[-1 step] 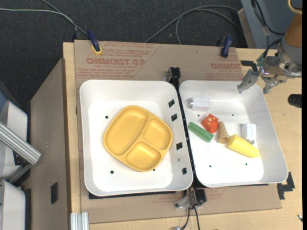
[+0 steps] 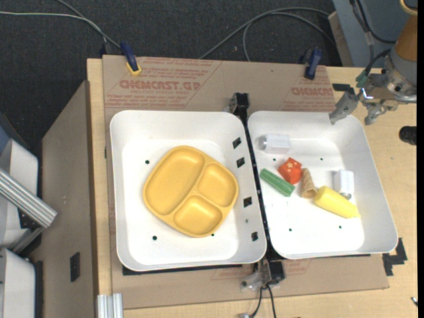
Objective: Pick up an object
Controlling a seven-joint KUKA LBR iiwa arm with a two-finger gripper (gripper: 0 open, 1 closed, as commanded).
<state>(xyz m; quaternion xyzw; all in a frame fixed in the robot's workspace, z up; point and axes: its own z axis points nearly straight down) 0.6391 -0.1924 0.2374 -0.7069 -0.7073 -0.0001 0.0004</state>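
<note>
Dark carpet-like flooring surrounds the bench (image 2: 199, 78), whose top is a brown board printed with red lettering, held by two blue clamps at its far edge, with thin cables looping behind.

Two shallow white bins sit side by side on it. In the right bin (image 2: 371, 237), everything I could pick lies toward the middle: a smooth yellow banana-like piece (image 2: 336, 203) nearest the right wall, a tan ridged cone (image 2: 309, 183) touching its left end, a small red block (image 2: 289, 169) just beside the cone, and a green rod (image 2: 276, 182) lying at a slant to the left of those. A white block (image 2: 274, 142) rests near the bin's far left corner, and a small white cylinder-like piece (image 2: 344, 180) lies just above the banana.

My pincer (image 2: 360, 106) hangs over the far right corner of this bin, its two fingers spread apart with nothing between them. The objects lie well apart from it, toward the bin's centre and near side.

The left bin (image 2: 122, 197) holds a glossy yellow three-compartment plate (image 2: 191, 191) in its middle.
</note>
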